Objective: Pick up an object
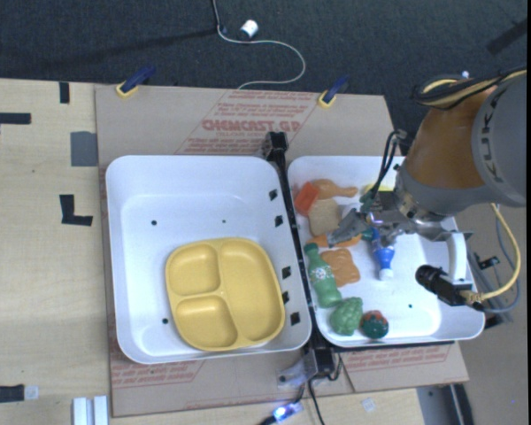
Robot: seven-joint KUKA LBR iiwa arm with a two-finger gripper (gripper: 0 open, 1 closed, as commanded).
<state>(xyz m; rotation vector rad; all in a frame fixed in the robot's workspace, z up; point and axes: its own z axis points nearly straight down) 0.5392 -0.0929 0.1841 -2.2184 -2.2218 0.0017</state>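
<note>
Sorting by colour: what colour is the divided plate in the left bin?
Yellow; the divided plate shows clearly in the camera view.

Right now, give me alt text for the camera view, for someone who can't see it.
A grey and orange robot arm reaches from the right, its pincer low over small toys in the right white bin, among them a green bottle and a blue tube. The left white bin holds a yellow divided plate.
</note>
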